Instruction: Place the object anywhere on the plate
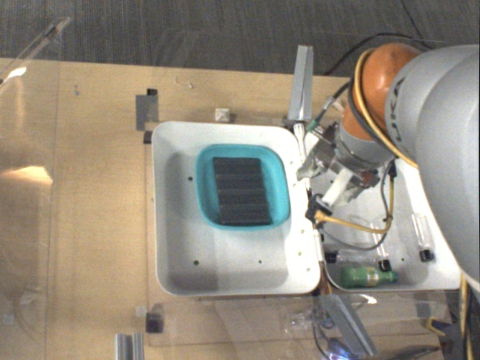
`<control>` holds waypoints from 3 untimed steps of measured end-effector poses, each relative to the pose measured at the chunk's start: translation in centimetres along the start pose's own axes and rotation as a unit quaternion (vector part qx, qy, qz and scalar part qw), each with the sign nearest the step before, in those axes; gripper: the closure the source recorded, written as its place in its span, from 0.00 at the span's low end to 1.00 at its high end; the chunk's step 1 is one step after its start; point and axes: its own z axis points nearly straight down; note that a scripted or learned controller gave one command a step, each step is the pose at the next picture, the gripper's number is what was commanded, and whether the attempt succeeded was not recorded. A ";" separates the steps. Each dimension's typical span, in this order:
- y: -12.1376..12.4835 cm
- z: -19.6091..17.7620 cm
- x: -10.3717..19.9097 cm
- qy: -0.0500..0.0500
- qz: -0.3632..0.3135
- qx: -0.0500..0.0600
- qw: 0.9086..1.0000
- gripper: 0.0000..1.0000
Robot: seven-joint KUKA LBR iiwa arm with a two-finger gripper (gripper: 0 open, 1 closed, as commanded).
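Observation:
A teal square plate [279, 190] lies in the upper middle of the left bin [225, 272]. A dark ribbed rectangle [241, 192] covers the plate's centre. A green bottle [366, 277] lies on its side at the front edge of the right bin [442, 272]. My gripper [310, 165] hangs over the divider between the two bins, just right of the plate's right rim and well behind the bottle. I see nothing held at its tip.
The grey arm with its orange band [375, 70] covers most of the right bin. A clear tube-like piece [419, 231] and small dark bits [426, 256] lie in the right bin near the bottle. A grey post [301, 81] stands behind the divider.

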 end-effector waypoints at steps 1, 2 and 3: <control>-4.4 -4.4 1.7 0.000 0.024 0.000 1.000 0.00; -1.9 -2.1 2.9 -0.002 0.042 0.001 0.999 0.00; -5.4 -11.5 -1.0 0.000 0.084 0.000 0.996 0.00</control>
